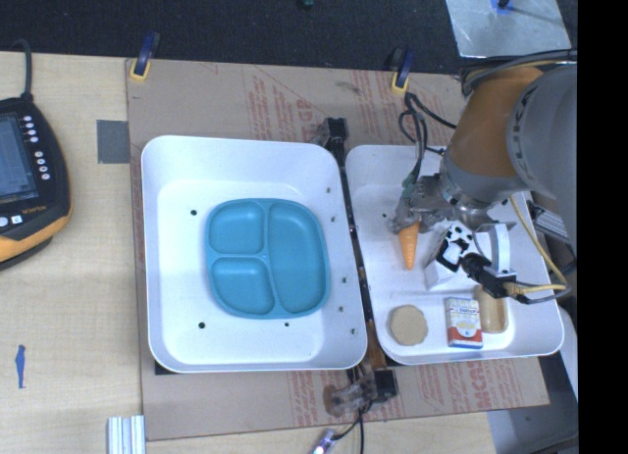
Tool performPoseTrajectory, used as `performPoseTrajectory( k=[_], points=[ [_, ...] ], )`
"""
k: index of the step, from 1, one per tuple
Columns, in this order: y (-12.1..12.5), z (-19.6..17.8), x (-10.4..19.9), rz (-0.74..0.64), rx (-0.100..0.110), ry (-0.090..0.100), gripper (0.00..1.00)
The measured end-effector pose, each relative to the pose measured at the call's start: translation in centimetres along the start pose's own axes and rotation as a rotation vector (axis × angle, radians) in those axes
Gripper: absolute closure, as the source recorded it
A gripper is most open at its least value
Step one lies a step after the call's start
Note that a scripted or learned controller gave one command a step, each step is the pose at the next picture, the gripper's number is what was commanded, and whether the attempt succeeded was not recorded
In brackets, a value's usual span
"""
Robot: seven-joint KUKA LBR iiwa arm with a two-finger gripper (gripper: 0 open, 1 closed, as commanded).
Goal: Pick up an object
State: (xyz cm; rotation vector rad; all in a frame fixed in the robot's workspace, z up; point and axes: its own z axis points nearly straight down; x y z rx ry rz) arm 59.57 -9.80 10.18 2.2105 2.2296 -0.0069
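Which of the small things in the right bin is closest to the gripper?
The orange carrot, lying just below the gripper. The round cookie and small carton lie farther off, by the bin's near edge.

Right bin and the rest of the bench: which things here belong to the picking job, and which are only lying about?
Belong to the job:
- gripper
- carrot
- round cookie
- small carton
- bread roll
- right bin

Lying about:
- blue divided plate in the left bin
- pendant
- clamps

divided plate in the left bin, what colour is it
Light blue; the divided plate shows plainly in the camera view.
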Motion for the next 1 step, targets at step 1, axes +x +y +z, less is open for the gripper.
performPoseTrajectory(
  k=[1],
  points=[
    [1.64,-9.09,5.05,0.005,0.0,0.005,1.0]
  ],
)
